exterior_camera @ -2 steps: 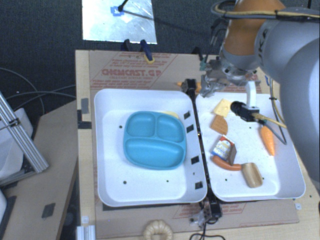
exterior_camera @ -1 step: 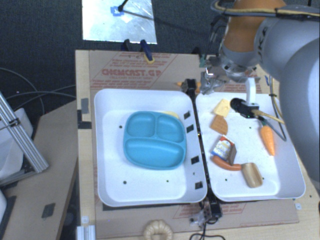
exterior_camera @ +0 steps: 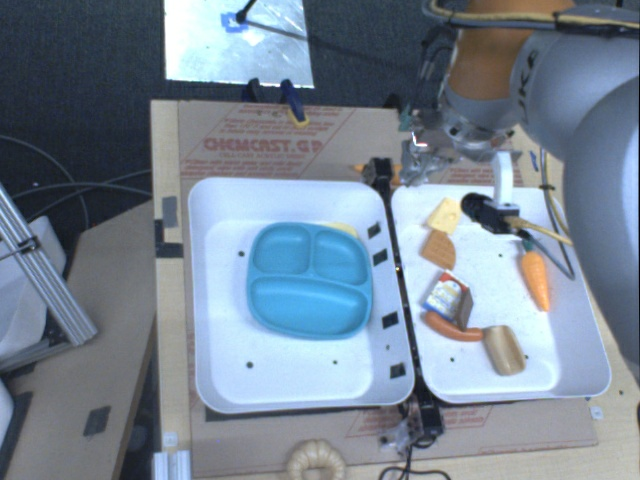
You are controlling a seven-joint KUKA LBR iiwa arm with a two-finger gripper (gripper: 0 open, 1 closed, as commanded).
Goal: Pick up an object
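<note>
The right bin (exterior_camera: 570,353) holds several toy foods. A yellow cheese wedge (exterior_camera: 444,215) lies near its back, with a brown slice (exterior_camera: 438,251) just in front. Further forward are a small printed box (exterior_camera: 449,298), a red sausage (exterior_camera: 453,329) and a tan bread roll (exterior_camera: 505,349). An orange carrot (exterior_camera: 537,279) rests by the right wall. My gripper (exterior_camera: 421,167) hangs over the bin's back left corner, behind the cheese wedge and apart from it. I see nothing held in it.
The left bin (exterior_camera: 215,348) carries a blue divided plate (exterior_camera: 308,279) with a yellow scrap (exterior_camera: 343,229) peeking out behind it. A pale ring (exterior_camera: 317,460) lies on the cardboard in front of the bins. A blue clamp (exterior_camera: 292,101) sits at the back edge.
</note>
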